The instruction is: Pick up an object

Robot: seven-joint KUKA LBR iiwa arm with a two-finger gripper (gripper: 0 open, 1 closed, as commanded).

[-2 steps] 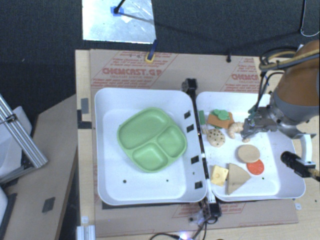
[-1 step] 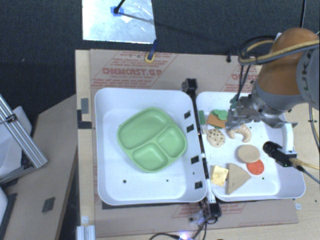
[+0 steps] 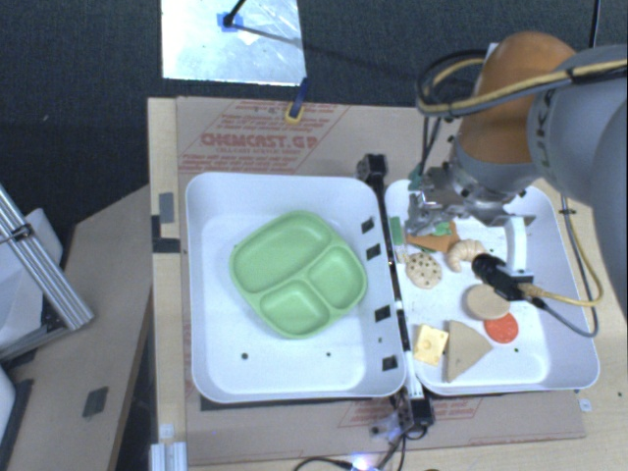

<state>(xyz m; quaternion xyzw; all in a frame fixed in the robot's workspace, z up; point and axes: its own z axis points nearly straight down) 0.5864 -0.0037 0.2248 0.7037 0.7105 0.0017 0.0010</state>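
The tan table (image 3: 118,263) carries a cardboard sheet (image 3: 255,137) with red print, and both white bins sit on it; the left bin (image 3: 211,361) holds a pale green three-compartment plate (image 3: 299,273), lying flat near its middle, turned at a slant. The right bin (image 3: 559,361) touches the left one along a shared edge and holds all the toy food. A small green strip (image 3: 395,230) lies against its left wall; just right of that is a chocolate-chip cookie (image 3: 423,270), and nearer the front edge a yellow cheese cube (image 3: 430,342). An orange carrot-like piece (image 3: 430,242) lies above the cookie, touching a pale croissant-like piece (image 3: 463,253) on its right. A tan wedge (image 3: 464,349) rests just beside the cheese; farther right a round tan disc (image 3: 485,302) overlaps a red slice (image 3: 502,329). The pincer (image 3: 429,209) hangs over the back left part of the right bin, right above the orange piece; whether it is spread or pressed together cannot be told, and nothing is seen in its grip. The grey arm (image 3: 579,116) enters from the right.
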